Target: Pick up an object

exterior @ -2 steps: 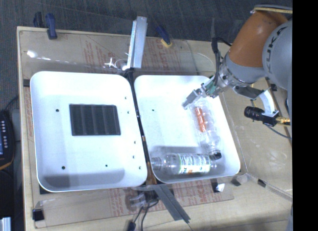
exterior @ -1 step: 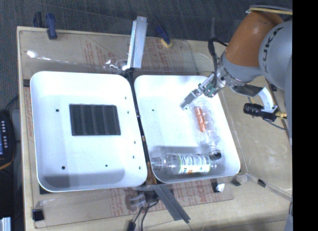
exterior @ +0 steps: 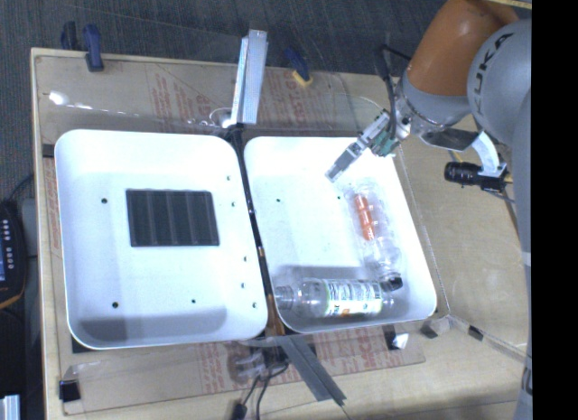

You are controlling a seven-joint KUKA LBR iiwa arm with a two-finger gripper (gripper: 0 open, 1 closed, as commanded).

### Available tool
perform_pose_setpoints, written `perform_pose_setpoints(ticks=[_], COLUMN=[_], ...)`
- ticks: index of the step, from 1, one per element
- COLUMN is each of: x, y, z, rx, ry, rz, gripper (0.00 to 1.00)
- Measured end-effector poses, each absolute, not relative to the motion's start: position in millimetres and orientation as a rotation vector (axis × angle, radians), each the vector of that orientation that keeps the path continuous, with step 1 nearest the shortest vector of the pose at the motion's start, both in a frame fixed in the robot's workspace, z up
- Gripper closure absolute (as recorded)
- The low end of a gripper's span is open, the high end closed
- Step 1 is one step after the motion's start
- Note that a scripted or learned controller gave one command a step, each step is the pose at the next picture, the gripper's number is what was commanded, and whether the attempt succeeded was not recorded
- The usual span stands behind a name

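- Camera view: gripper hanging over the upper middle of the right bin, nothing between its fingers; open or closed, cannot tell.
- Clear plastic bottle with orange contents just below and right of the gripper, apart from it.
- A 2nd clear bottle with a label lying along the bin's near wall, well apart.
- Left bin holding a dark ribbed panel.

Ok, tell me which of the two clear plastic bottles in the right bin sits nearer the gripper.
The clear plastic bottle with the orange contents, lying along the right bin's far side just below the gripper; the clear green-labelled bottle lies across the near wall.
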State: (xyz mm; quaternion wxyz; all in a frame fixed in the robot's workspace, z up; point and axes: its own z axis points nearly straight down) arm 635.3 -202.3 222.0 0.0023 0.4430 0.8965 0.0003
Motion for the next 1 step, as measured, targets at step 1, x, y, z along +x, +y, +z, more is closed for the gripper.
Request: perform_pose_setpoints(ticks=[1], x=[606.5], y=[-209.0], z=[176.4], rx=[1.292], ry=[2.865], rz=[-0.001], gripper=[0.0])
